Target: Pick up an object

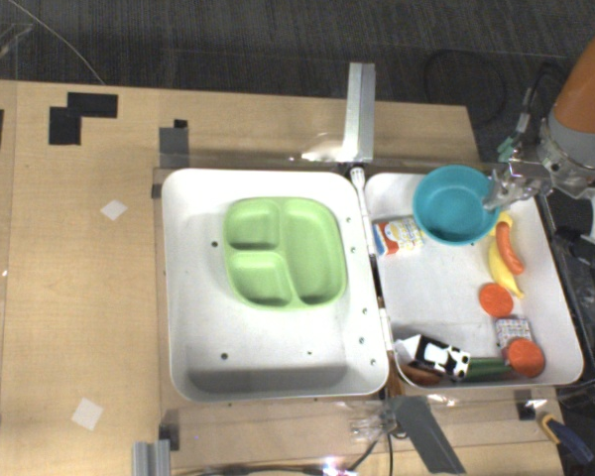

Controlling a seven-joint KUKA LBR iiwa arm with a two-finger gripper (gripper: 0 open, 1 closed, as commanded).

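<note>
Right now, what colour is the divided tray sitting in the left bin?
Light green; the divided tray shows clearly in the camera view, lying in the left bin.

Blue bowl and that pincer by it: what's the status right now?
Pincer at blue bowl's right rim, grip unclear. Bowl sits in right bin. Banana just below it.

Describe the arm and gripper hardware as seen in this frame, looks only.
The arm enters at the top right: a rounded orange band over a grey wrist section. Below it the gripper is small and metallic, silver-grey with shiny parts, beside the rim of the blue bowl. Thin dark cables run alongside the wrist. Any markings are too blurred to read.
</note>
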